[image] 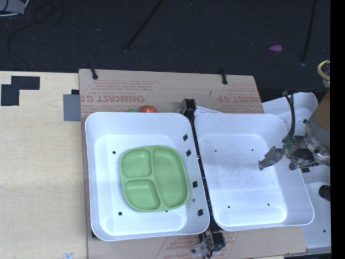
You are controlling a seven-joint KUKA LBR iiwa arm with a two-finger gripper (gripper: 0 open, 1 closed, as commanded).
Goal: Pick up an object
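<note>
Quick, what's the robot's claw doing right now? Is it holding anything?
Claw: it is over the right edge of the right bin, too small and blurry to tell whether it is open or shut. Nothing shows in it.

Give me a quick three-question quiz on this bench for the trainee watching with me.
1. True or false: the green plate lies in the left bin.
2. How many compartments does the plate have? A) two B) three C) four
3. Over which bin does the gripper hang?

Key: 1 true. 2 B. 3 the right bin, near its right edge.
</note>
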